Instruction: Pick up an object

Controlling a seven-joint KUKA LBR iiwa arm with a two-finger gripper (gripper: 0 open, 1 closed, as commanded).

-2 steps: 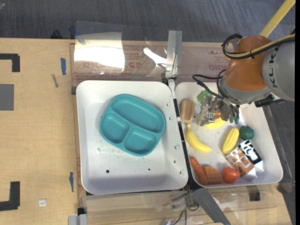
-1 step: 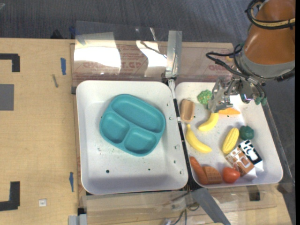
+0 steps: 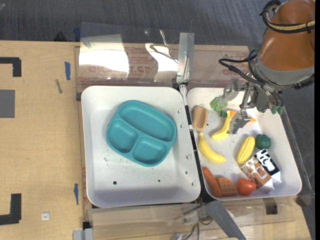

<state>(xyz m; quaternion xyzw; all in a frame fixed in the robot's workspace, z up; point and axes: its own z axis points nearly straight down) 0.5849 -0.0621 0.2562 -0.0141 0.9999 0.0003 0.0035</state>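
Listing from our left, we record a white bin (image 3: 95, 184) holding a single teal divided plate (image 3: 141, 132) with three compartments, lying flat near the bin's middle. The right white bin (image 3: 292, 181) holds the toy food: a tan bread-like piece (image 3: 199, 117) by the dividing wall, a long banana (image 3: 210, 151) below it, a smaller yellow piece (image 3: 222, 129) curving up toward the gripper, a corn cob (image 3: 245, 149), a dark green item (image 3: 263, 141), a green broccoli-like piece (image 3: 218, 104) at the far end, a printed carton (image 3: 260, 167), a red tomato (image 3: 246, 186) and a reddish-brown piece (image 3: 219, 184) along the near wall. We log the gripper (image 3: 241, 120) low over the far half of this bin, just beside the smaller yellow piece and an orange scrap (image 3: 231, 115). Its fingers blur into cables and metal, so we cannot tell their spread, nor whether anything sits between them. The arm's orange band (image 3: 292, 29) is cut off at the frame's upper right.
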